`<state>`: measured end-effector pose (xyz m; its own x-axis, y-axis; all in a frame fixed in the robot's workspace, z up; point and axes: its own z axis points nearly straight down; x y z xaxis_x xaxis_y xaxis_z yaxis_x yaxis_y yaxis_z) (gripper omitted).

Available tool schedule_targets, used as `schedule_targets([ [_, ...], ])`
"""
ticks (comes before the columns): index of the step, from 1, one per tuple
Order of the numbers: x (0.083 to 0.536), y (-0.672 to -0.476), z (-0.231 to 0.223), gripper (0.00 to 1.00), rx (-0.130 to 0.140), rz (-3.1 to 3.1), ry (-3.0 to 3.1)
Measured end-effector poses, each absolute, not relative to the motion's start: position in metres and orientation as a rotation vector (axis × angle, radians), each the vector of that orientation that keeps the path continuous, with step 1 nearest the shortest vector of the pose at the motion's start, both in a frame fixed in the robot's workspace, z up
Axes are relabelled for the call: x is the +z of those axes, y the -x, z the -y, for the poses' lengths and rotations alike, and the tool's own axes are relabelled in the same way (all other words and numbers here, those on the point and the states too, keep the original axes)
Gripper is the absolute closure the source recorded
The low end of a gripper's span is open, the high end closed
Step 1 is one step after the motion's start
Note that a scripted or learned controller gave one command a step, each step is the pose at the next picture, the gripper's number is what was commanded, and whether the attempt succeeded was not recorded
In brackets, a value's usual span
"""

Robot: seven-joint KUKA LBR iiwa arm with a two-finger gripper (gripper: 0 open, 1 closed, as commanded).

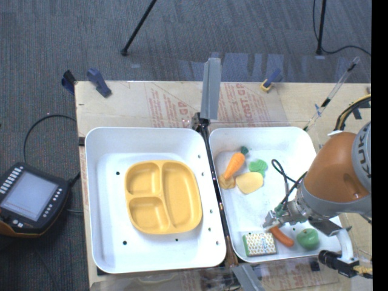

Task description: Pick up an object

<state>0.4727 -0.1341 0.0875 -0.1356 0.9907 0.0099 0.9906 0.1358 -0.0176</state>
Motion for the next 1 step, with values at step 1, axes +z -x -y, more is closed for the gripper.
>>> schedule_targets([
  [1,0.2025,-0.5312,0.1305,1.0,0.001,2.159,2.281],
])
